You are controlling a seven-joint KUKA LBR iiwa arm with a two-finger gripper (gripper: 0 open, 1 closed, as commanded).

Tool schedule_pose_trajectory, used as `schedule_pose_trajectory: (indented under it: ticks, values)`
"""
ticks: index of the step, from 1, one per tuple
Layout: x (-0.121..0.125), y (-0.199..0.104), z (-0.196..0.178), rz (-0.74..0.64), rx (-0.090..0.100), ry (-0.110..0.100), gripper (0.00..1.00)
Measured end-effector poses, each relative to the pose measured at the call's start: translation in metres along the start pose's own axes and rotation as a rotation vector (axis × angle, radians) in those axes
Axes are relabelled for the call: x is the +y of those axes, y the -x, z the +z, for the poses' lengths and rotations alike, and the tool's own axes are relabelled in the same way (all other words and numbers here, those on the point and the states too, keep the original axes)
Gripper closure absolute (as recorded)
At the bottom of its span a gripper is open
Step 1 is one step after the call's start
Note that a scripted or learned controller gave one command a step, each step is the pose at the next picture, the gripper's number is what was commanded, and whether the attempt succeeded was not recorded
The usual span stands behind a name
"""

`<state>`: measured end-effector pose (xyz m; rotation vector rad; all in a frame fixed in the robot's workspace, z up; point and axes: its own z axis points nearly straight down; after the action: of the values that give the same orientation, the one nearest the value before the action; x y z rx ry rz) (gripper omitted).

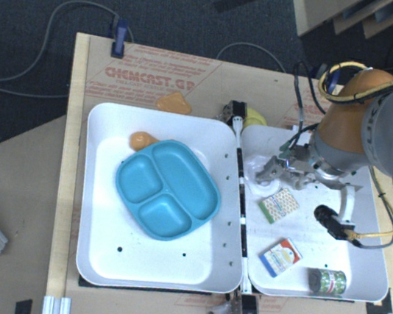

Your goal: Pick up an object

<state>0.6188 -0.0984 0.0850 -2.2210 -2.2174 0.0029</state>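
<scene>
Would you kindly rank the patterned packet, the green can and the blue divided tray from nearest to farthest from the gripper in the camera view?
From the gripper, in the right bin:
1. Patterned packet, just below it.
2. Green can, at that bin's lower right corner.
3. Blue divided tray, across in the left bin.

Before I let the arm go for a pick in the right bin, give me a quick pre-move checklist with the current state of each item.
1. Gripper is over the right bin: ok, at its upper left part.
2. Nothing between the fingers yet: ok, no object seen there.
3. Finger opening: cannot tell, the view is too blurred there.
4. Nearest target, the checkered packet, lies free just below the gripper: ok.
5. Other targets apart from each other: ok, the small box and the green can lie apart near the bin's lower edge.
6. Blue divided plate in the left bin is away from the arm: ok.
</scene>
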Motion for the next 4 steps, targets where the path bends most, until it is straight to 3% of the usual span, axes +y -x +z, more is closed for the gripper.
schedule_pose_trajectory:
  ticks: [1, 2, 3, 4]
  values:
    - [-0.004, 0.05, 0.0, 0.001, -0.003, 0.005, 0.0]
    - [-0.051, -0.008, 0.0, -0.002, -0.001, 0.001, 0.0]
    - [-0.065, 0.006, 0.001, 0.0, 0.0, 0.0, 0.0]
    - [-0.111, 0.013, 0.001, 0.0, 0.001, -0.001, 0.0]
